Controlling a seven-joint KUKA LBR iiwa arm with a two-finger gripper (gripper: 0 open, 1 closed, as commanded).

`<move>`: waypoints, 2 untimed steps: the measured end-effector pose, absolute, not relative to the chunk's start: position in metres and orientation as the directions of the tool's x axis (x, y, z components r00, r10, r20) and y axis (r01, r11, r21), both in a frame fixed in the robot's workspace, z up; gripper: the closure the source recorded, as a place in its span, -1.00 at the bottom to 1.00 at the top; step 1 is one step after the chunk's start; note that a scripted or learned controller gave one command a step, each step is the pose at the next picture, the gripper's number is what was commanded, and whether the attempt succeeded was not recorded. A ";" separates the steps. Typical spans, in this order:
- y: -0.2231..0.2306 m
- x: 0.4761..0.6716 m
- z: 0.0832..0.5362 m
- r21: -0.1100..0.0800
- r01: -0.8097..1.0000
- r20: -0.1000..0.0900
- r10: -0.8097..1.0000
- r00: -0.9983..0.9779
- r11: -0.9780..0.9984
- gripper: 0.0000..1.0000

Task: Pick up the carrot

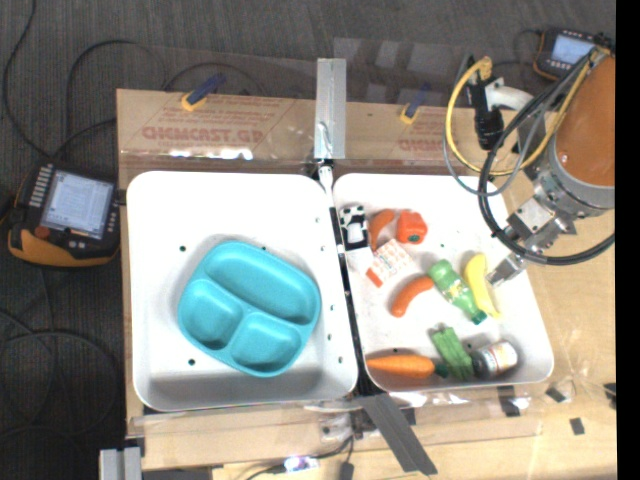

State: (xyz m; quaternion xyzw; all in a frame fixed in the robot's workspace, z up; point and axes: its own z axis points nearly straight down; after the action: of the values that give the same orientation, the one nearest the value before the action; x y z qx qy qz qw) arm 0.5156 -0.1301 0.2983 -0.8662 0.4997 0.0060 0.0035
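- Your carrot [401, 365] lies along the right bin's [520, 368] near wall, long axis left-right, leafy end right
- Your gripper [508, 266] hangs up-right of it, well apart; its grip state cannot be told

Two shallow white plastic bins [150, 368] sit side by side on a tan cardboard sheet [230, 128] printed with faded red lettering. The left bin holds a turquoise plastic tray with three compartments [250, 306]. The right bin holds an orange toy carrot with a green top [402, 366], a yellow toy banana [480, 280], a green plastic bottle [455, 290] and a small black-and-white patterned block [351, 226]. The grey robot arm with its orange band [590, 128] carries black and yellow cables.
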 end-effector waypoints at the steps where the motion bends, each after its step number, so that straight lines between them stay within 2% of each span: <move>1: -0.153 0.496 0.384 -0.007 -0.615 -0.014 -0.615 0.789 -0.789 1.00; 2: -0.204 0.576 0.397 -0.006 -0.518 -0.013 -0.518 0.856 -0.856 1.00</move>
State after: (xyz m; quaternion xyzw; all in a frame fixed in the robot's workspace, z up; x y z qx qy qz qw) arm 0.5764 -0.2042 0.3967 -0.9632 0.2687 0.0053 0.0047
